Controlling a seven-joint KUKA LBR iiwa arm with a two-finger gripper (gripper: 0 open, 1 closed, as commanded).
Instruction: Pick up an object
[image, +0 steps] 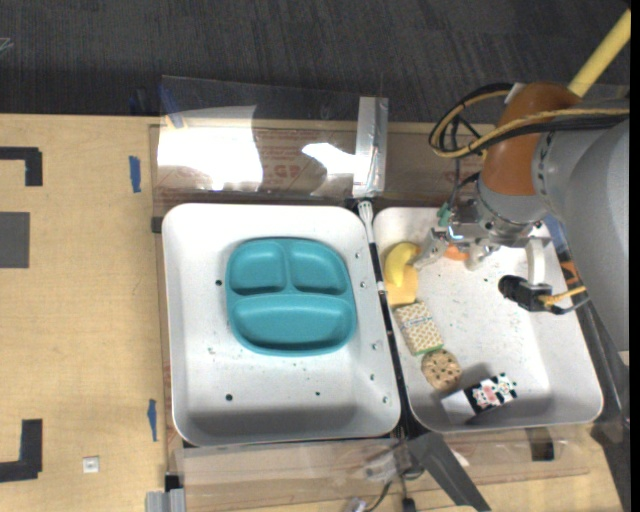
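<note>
Crowding tool (458, 246): banana (400, 263), cookie (440, 370)

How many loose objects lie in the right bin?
5 visible: a yellow banana and yellow block at the left wall, a patterned packet, a cookie, a black-and-white toy. The arm may hide more.

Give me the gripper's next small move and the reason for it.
Probably a short descent. The gripper sits low at the far end of the right bin, beside the yellow banana-like piece, with something orange just under it. No object shows between its fingers yet, so lowering onto the orange piece seems sensible.
</note>
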